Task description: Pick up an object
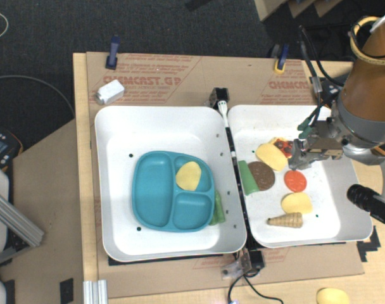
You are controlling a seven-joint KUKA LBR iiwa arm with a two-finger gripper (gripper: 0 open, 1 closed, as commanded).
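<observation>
The end effector (301,158) hangs low over the right bin (344,223), reaching in from the right on the grey arm (363,106) with its orange band. Whether it is clenched or released cannot be told from this angle, and nothing shows clearly between its tips.

Several objects lie close around it. Just to its left, almost touching it, sits a pale yellow lump (271,156), with a small red and dark piece (283,147) at that lump's upper right edge, right beside the end effector. Directly below the end effector, near but apart from it, lies a red-orange disc (296,181). Below and to the left is a brown round piece (262,176), which touches a green strip (247,177) leaning along the bin's left wall. Further below the end effector lie a yellow rounded object (296,202) and, under that, a tan cone (285,220) on its side with its point to the left.

Well to the left of the end effector, the left bin (116,138) carries a blue divided tray (161,192). A yellow oval (189,176) rests in the tray's upper right compartment, and a green piece (218,209) lies against the tray's right edge. Both bins stand on the table (180,75).
</observation>
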